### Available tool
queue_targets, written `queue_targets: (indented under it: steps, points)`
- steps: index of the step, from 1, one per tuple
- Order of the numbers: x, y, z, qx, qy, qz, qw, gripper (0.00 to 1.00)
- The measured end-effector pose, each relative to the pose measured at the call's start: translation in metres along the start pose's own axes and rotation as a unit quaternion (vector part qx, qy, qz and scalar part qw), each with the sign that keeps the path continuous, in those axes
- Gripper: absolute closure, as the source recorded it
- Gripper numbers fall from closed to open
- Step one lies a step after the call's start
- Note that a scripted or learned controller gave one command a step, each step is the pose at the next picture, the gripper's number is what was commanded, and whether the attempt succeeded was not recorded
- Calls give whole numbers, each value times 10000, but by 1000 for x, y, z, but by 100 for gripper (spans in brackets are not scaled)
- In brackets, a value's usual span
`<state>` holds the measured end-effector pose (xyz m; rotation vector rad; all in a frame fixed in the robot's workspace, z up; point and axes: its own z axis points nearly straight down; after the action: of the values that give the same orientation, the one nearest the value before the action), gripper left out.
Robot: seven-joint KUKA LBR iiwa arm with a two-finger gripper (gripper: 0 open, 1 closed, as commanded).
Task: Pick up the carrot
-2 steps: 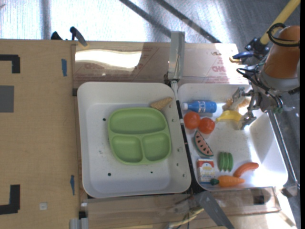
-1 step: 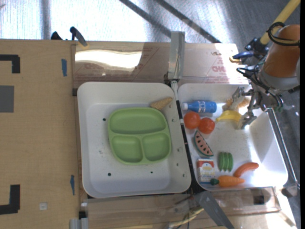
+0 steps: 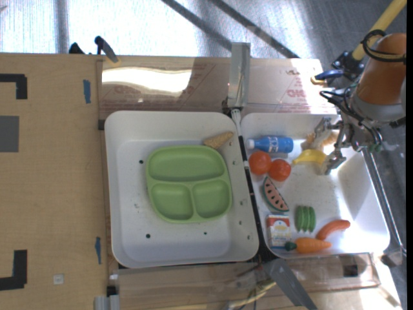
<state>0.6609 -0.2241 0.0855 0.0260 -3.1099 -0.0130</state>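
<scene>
Now my pincer [image 3: 330,152] hovers at two o'clock in the right bin [image 3: 368,202], fingers parted, gripping nothing, just beside a yellow toy [image 3: 311,156]. My carrot [image 3: 311,245] lies at six o'clock against the bin's near rim, a red sausage [image 3: 333,228] just beside it; bare floor lies between.

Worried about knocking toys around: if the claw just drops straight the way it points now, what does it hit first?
Probably the yellow banana, lying just beside and under the claw. Depth is hard to judge; it might miss it and meet the bin floor. The carrot lies far off.
</scene>
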Motion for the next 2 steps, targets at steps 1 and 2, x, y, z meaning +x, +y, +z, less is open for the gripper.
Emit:
queue_targets:
  steps: [1, 2]
  points:
    - [0, -1, 0, 13, -4, -210, 9998, 0]
    - [0, -1, 0, 10, -5, -189, 9998, 0]
